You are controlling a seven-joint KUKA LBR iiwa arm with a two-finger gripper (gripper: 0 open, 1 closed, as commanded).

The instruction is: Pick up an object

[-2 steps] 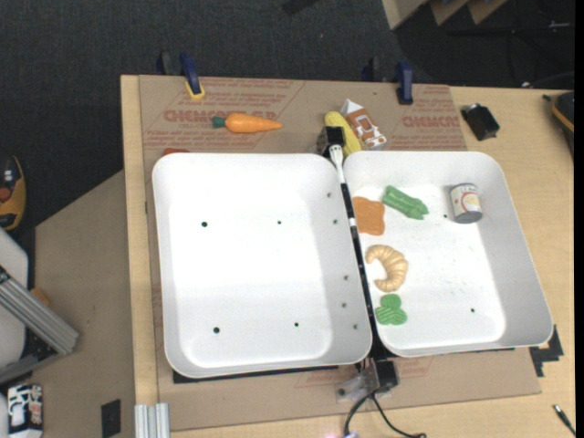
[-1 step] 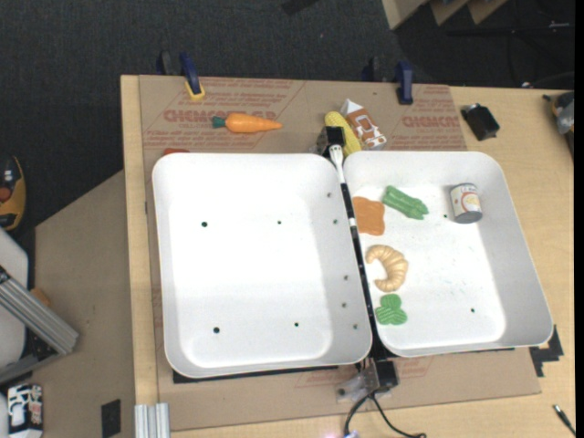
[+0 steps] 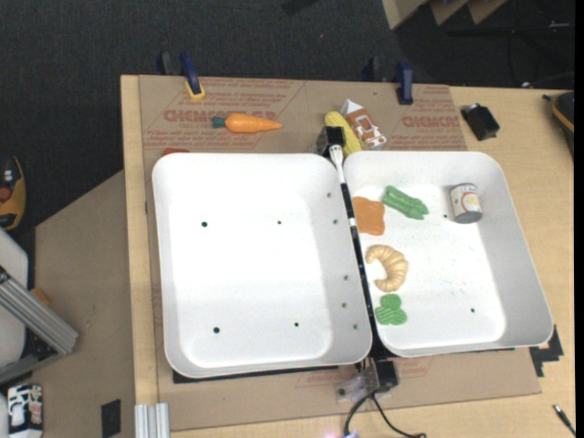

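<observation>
Two shallow white bins sit side by side on a brown cardboard sheet printed with faded red lettering; the left bin (image 3: 246,263) has rounded corners and a smooth, glossy floor marked by four small dark dots, and the right bin (image 3: 474,272) holds the loose objects. Nearest the shared rim lies a flat orange piece (image 3: 369,215), roughly wedge-shaped and matte. Just beside it, a green pod-like toy (image 3: 404,202) lies with its long axis running from upper left to lower right, lumpy along its length. Well to its right a small can (image 3: 465,202) lies on its side — silvery metal with a red-marked label, its axis running roughly up and down the view. Below the orange piece sits a croissant (image 3: 388,266), tan and ridged, curved into a crescent that opens toward the left. Just below that rests a small green leafy piece (image 3: 391,311), knobbly and bright. Outside the bins, on the cardboard above the left one, a carrot (image 3: 246,124) lies nearly level, its green top at the left and its tapered tip pointing right. Above the seam between the bins a yellow banana (image 3: 338,126) and an orange-and-white packet (image 3: 365,128) lie together — touching or overlapping, which I cannot tell. The gripper's state cannot be told.
</observation>
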